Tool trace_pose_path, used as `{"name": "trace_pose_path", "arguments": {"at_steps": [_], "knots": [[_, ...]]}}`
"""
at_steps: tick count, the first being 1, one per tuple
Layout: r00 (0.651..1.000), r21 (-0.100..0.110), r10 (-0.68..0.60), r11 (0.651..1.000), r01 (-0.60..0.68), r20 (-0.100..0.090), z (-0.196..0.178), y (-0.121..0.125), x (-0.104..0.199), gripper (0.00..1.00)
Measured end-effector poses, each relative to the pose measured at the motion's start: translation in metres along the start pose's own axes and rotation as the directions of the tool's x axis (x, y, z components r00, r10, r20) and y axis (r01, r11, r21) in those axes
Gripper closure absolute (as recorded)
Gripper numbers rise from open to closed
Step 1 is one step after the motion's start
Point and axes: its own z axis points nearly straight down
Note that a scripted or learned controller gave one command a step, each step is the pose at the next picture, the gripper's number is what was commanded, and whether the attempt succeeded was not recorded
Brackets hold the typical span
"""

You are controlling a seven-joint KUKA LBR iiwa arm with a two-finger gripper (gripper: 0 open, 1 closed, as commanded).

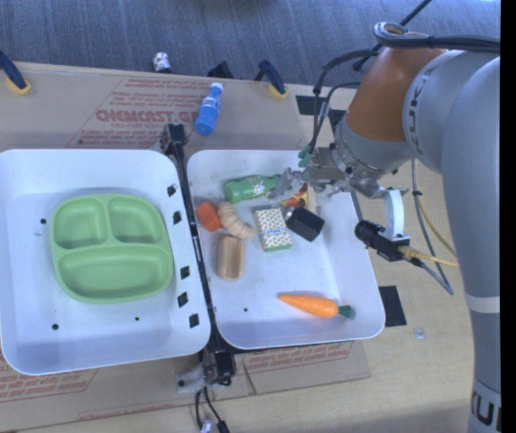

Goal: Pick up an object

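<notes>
The right bin (348, 269) holds several items. A green bottle (247, 188) lies at its back. In front of it sit a patterned small box (272, 228) and a black block (305, 224). Toward the bin's left side are a red-orange piece (207, 215), a pale knobbly piece (236, 222) and a tan roll (231, 258). An orange carrot (310, 306) lies near the front. My gripper (296, 188) hangs low over the back of this bin, between the green bottle's right end and the black block.
The left bin (14, 197) holds a green divided plate (112, 246). A blue bottle (207, 111) lies on the cardboard behind the bins. Blue clamps (12, 72) grip the bench's back edge. Cables trail from the arm (411, 88) on the right.
</notes>
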Motion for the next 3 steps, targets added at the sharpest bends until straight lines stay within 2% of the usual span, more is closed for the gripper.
{"name": "trace_pose_path", "arguments": {"at_steps": [1,2,3], "knots": [[1.000,-0.002,0.000,1.000,0.000,0.000,0.098,-0.007,0.000,0.00],[1.000,0.001,-0.004,1.000,0.004,0.000,0.088,-0.007,0.000,1.00],[1.000,-0.001,-0.003,1.000,0.003,0.000,0.004,-0.060,0.053,1.00]]}}
